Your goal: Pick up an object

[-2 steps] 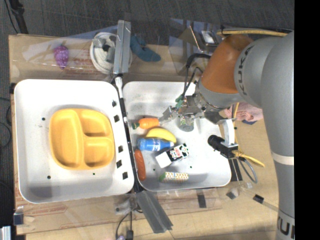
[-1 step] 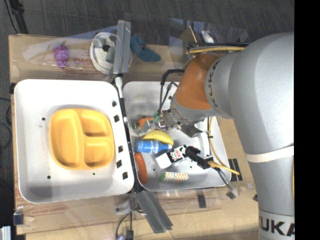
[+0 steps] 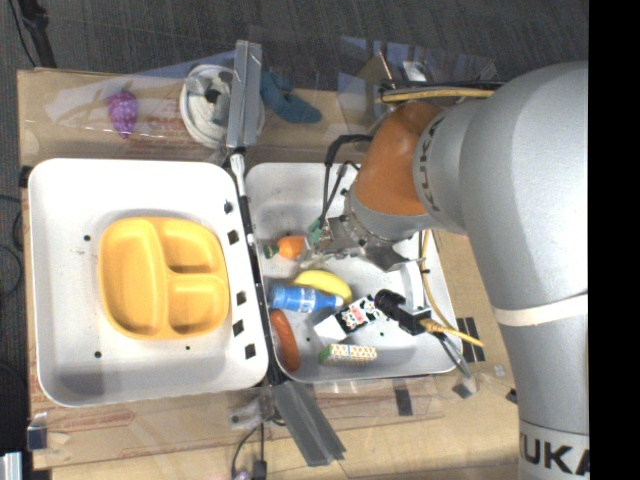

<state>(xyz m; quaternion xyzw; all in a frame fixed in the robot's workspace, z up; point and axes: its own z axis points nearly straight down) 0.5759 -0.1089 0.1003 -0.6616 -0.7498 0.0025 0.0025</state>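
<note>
My gripper [image 3: 322, 236] hangs low over the middle of the right bin [image 3: 290, 183], under the orange wrist band. Just to its left lies a small orange ball-like thing [image 3: 291, 247] with a green bit beside it; whether they touch is unclear. Below the gripper lie a yellow banana [image 3: 323, 285], a blue bottle with a white end [image 3: 303, 299], a reddish-brown oblong [image 3: 285, 337], a playing-card piece [image 3: 358, 315] and a small patterned box [image 3: 350, 353].
The left bin [image 3: 60, 198] holds a yellow divided tray [image 3: 165, 273]. Behind the bins lie a purple thing [image 3: 123, 110], a white coil [image 3: 208, 103] and a blue thing [image 3: 285, 101]. The grey arm covers the right bin's right side.
</note>
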